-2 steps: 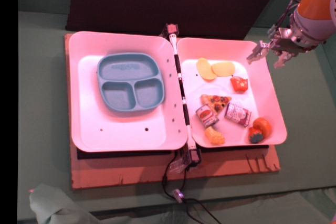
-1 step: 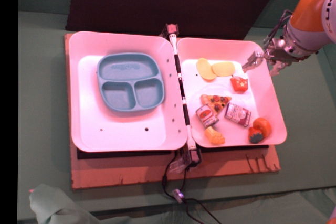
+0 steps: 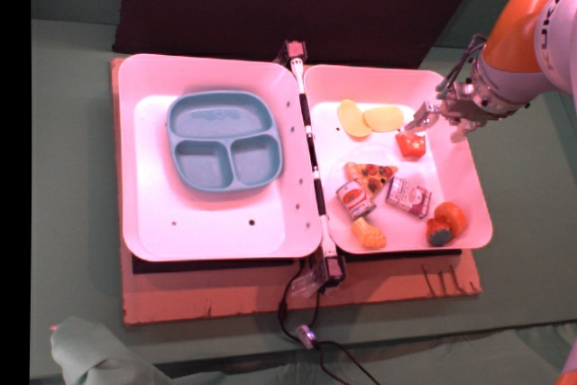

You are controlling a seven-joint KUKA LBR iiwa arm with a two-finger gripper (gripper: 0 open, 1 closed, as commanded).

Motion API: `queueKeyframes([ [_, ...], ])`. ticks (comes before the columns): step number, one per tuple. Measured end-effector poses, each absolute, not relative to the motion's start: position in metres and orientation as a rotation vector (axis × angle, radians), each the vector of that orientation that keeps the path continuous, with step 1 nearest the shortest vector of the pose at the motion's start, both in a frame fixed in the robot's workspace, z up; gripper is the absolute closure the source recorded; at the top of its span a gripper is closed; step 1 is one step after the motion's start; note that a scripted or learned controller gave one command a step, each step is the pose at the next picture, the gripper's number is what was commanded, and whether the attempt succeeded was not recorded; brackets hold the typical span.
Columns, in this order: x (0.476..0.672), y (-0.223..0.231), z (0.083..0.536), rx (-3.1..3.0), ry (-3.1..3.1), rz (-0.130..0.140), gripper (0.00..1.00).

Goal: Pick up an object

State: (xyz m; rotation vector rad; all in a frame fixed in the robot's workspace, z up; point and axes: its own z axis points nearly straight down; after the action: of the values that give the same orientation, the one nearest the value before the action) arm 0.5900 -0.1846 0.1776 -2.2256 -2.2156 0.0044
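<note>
the gripper (image 3: 439,117) is seen poised over the right bin (image 3: 469,185), fingers spread open and nothing held. a small red toy (image 3: 411,145) lies just below and beside it. the approach step is judged underway; a descent and closing are called for next.

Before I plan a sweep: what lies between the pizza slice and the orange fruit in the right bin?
In the camera view, a small red carton lies between pizza slice and orange fruit.

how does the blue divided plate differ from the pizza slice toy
The blue divided plastic plate lies in the left white bin; the triangular pizza slice toy lies in the right white bin. The plate is much larger and one colour; the slice is small with red and dark toppings. Both lie flat.
</note>
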Motion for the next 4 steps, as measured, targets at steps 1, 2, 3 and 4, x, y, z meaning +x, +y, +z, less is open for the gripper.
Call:
queueKeyframes([
  [1, 0.582, -0.183, 0.12, -2.22, -2.215, 0.0, 0.0],
  [2, 0.587, -0.181, 0.107, -2.225, -2.225, -0.014, 0.0],
  [3, 0.588, -0.186, 0.12, -2.24, -2.228, -0.013, 1.0],
  [4, 0.594, -0.178, 0.173, -2.231, -2.227, -0.007, 1.0],
])
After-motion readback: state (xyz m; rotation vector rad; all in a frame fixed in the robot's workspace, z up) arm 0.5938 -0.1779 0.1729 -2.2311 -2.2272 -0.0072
